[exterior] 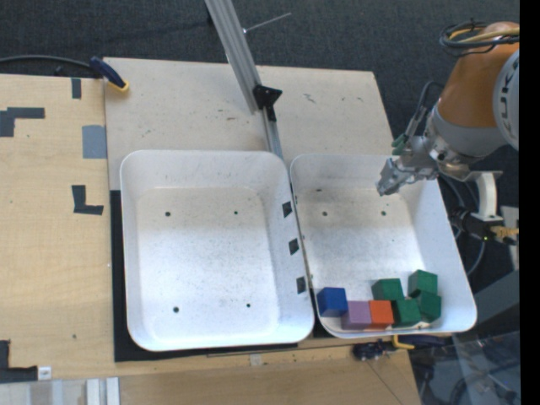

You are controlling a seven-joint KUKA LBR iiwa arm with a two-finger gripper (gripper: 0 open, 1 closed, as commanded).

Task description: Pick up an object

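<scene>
Gripper: we saw the gripper (393, 178) in the upper right of the frame, over the far end of the right bin (439, 226); we could not tell its state.
Blocks: the blue block (332, 300), purple block (359, 313), orange block (381, 312) and green blocks (411, 298) crowded the bin's lower edge.
Why: we judged the arm was raised clear, well apart from them.
Left bin (135, 226): bare floor.

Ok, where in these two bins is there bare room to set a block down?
The left bin has bare floor from wall to wall. In the right bin, the floor is bare below the gripper, down to the blocks, which crowd the near edge: blue, purple, orange and several green.
</scene>
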